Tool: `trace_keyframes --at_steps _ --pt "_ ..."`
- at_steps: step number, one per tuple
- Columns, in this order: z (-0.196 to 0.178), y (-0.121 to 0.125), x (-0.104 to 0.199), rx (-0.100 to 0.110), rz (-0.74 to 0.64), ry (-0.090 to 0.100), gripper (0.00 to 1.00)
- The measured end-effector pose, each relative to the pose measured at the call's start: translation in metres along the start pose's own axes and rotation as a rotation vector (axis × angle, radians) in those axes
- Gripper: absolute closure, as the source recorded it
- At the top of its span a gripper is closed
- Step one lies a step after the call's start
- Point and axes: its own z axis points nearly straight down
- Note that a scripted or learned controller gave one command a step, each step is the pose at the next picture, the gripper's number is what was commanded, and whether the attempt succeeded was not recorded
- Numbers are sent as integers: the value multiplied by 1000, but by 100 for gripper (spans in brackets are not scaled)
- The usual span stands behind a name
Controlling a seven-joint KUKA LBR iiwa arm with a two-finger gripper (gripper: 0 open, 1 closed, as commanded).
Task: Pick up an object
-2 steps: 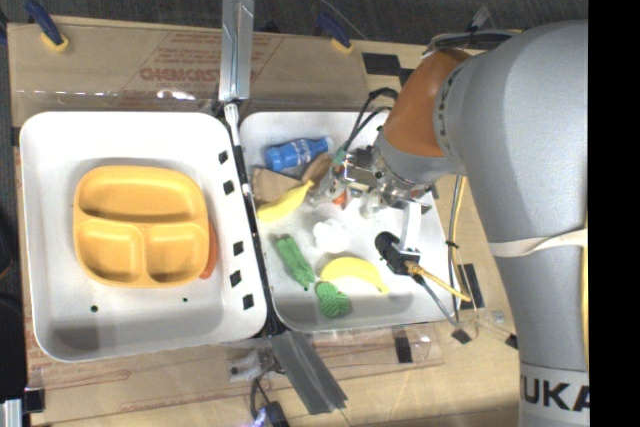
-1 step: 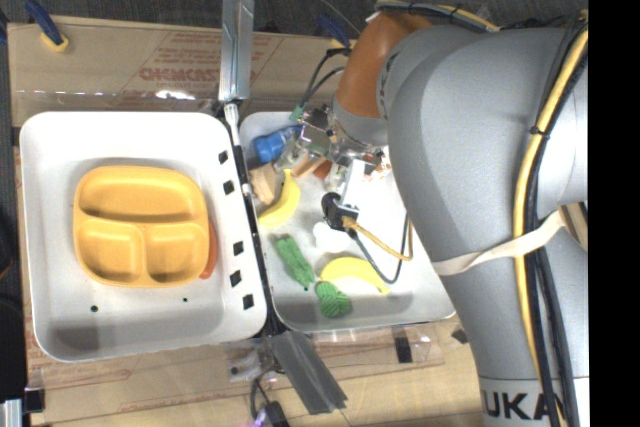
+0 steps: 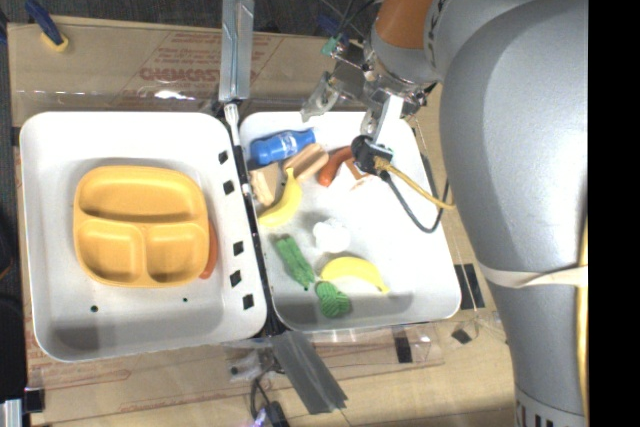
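Observation:
My gripper (image 3: 346,118) hangs over the far end of the right bin (image 3: 432,260), open, with nothing between its fingers. One finger (image 3: 319,101) is above the blue bottle (image 3: 279,147); the other points toward an orange-red piece (image 3: 333,166). Beside the bottle lie a tan block (image 3: 266,182) and a yellow banana (image 3: 284,203). Nearer the front sit a small white object (image 3: 331,236), a green vegetable (image 3: 296,261) with a green bushy piece (image 3: 334,300), and a yellow lemon-like fruit (image 3: 352,273).
The left bin (image 3: 60,320) holds a yellow divided tray (image 3: 143,225). A grey divider with black clips (image 3: 243,225) separates the bins. A yellow cable (image 3: 415,190) trails from the wrist over the right bin. The arm's large grey body (image 3: 520,115) covers the right side.

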Motion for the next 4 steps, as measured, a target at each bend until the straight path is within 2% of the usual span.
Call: trace_keyframes --at_steps 1,2,3,4 --pt "141 11 -7 15 -97 -6 0" --pt "30 27 -30 5 -622 -3 0" --pt "115 -1 -46 -13 -631 1 0" --pt "131 -38 -30 -2 -630 0 0"
